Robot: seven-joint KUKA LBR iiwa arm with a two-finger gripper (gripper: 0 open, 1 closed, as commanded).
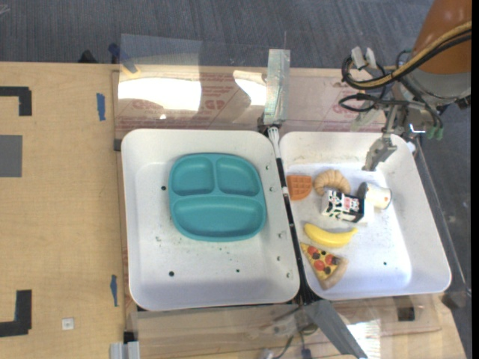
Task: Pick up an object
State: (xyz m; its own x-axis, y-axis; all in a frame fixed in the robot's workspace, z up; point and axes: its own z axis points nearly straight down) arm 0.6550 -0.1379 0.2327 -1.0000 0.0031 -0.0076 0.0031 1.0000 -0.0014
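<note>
A: Nearest the camera, at the front of the right bin (pixel 430 275)?

B: One pizza slice (pixel 325 262), point toward the left. Just behind it, one banana (pixel 329 235), lying crosswise.

A: And behind the banana?

B: One black-and-white toy (pixel 344 205), patterned like a cow, touching the banana's upper edge or nearly so. Hard to say what exactly. One white piece (pixel 379 198) just to its right, small and unclear. One croissant (pixel 331 179) behind the cow toy. One orange waffle-like piece (pixel 299 186) to the left, against the wall between the bins.

A: So six things in that bin?

B: Six counted, all crowded in the left half. Right half bare.

A: Left bin (pixel 142 200)?

B: One teal plate (pixel 218 197) with three compartments, near the middle. Nothing on it.

A: The arm?

B: In from the upper right, orange band (pixel 447 10) cut off by the frame edge. One gripper (pixel 376 155) hanging over the back of the right bin, behind and to the right of the croissant, apart from every toy. Fingers small and dim; impossible to tell whether apart or together. Nothing seen between them.

A: Farther back?

B: One clear sheet (pixel 161 66) with glare, and one upright post (pixel 276 88) between the bins.
</note>
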